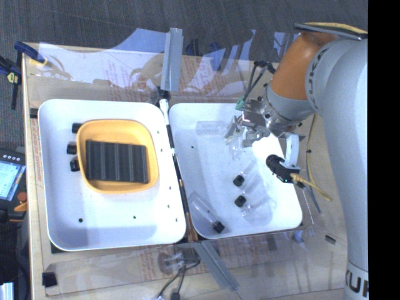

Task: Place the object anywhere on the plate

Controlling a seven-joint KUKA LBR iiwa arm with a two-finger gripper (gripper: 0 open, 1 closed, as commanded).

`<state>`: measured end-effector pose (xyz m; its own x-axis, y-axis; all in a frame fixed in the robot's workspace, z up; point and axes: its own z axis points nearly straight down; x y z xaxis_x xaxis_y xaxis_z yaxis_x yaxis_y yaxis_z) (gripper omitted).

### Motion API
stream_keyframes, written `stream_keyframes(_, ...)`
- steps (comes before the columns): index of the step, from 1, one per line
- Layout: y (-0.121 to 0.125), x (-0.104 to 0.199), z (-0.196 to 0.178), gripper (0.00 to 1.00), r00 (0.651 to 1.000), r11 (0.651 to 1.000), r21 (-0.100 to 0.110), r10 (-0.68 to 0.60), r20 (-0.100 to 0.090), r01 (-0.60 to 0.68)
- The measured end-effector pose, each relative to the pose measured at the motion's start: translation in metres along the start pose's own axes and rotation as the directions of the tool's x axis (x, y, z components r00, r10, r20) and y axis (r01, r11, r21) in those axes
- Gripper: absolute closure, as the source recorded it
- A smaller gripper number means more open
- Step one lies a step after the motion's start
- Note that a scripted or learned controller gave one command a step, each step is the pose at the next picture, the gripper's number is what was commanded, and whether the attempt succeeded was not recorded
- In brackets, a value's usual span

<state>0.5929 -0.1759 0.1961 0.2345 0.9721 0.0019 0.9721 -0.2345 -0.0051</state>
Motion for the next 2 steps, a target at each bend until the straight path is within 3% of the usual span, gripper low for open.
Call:
stream_keyframes(1,-0.025,0.039,0.007,1.00,0.988,0.988,0.002,-0.157,0.002,0.157)
stream_keyframes(2,-0.035,0.168,0.005,1.00,0.931,0.931,-0.001,-0.364,0.003,0.364)
